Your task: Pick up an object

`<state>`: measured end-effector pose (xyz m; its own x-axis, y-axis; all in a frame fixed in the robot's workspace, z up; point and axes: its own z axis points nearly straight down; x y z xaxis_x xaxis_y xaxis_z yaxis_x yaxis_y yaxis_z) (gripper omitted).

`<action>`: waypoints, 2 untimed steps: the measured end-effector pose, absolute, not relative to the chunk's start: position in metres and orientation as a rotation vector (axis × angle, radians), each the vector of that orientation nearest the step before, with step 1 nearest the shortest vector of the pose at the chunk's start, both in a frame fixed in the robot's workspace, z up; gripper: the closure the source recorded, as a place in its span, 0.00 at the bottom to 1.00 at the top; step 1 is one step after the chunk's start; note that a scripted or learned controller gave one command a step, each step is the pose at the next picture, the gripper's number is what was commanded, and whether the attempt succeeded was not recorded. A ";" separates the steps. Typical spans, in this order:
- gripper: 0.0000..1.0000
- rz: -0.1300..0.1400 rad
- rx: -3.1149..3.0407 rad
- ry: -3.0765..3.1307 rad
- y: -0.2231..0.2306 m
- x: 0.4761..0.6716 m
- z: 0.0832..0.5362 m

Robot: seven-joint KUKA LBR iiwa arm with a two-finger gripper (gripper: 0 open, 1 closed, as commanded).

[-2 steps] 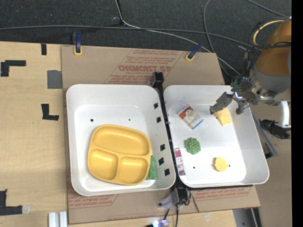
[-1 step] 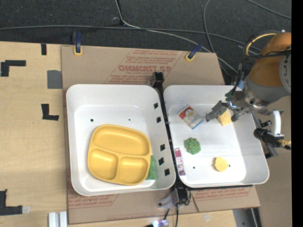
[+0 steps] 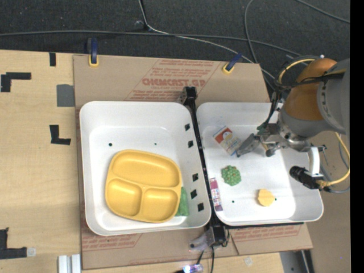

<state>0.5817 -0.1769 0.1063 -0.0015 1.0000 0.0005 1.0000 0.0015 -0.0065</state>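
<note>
My gripper [image 3: 243,148] hangs low over the right bin [image 3: 307,209], reaching in from the right and pointing left. Its tip is just right of a small white and red packet [image 3: 225,139] lying in the bin's upper left part, very close to it or touching its edge. A green knobbly object [image 3: 231,175] lies below the packet near the bin's middle. A yellow round piece [image 3: 265,197] rests toward the front of the bin. A thin pink and purple bar [image 3: 215,193] lies along the bin's left wall.
The left bin [image 3: 91,124] holds a yellow divided plate [image 3: 143,185] with a green item [image 3: 183,202] wedged at its right side. The arm's grey body with the orange band [image 3: 310,95] stands over the right bin's far right edge. Cables run behind the bench.
</note>
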 end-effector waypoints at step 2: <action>1.00 -0.003 -2.223 -2.225 -0.181 0.593 0.176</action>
